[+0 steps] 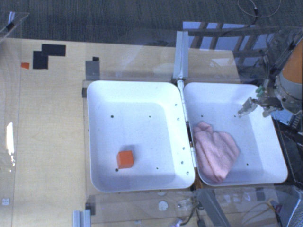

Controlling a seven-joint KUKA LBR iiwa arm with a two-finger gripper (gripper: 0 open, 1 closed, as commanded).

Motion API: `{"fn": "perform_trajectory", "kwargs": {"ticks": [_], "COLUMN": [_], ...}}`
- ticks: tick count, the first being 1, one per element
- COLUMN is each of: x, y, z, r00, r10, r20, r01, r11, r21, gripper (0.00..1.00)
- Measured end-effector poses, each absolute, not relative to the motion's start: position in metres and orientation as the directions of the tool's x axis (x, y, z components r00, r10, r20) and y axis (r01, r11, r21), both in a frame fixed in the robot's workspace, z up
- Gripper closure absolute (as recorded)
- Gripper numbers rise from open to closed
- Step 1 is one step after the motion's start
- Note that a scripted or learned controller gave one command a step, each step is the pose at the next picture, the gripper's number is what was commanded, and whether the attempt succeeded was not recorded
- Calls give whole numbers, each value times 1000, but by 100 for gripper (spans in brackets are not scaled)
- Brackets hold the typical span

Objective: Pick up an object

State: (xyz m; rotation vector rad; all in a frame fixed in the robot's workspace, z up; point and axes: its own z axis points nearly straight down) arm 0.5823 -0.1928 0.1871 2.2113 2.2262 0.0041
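The pink cloth (216,156) is the bigger of the two loose things: a soft, crumpled heap, pale pink, lying in the right bin (265,141) below and left of the pincer (258,107), pressed close to that bin's left wall. The pincer hangs over the upper right part of the same bin, near its right rim, and nothing sits between its fingers; whether they stand open or closed cannot be told. Bare white floor lies directly beneath it and between it and the cloth. Far to the pincer's left, past the divider where the two rims meet, the left bin (137,103) holds a small orange block (125,159) in its lower left, with open floor all round it.
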Motion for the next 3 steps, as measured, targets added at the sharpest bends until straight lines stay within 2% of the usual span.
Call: {"fn": "perform_trajectory", "kwargs": {"ticks": [1, 2, 3], "x": [553, 512, 494], "y": [-175, -204, -110], "z": [95, 91, 91], "r00": [32, -104, -191], "r10": [999, 995, 982], "r20": [-1, -6, -5], "r01": [999, 994, 981], "r11": [-32, 105, 191], "r21": [7, 15, 20], "gripper": [0, 0, 0]}}
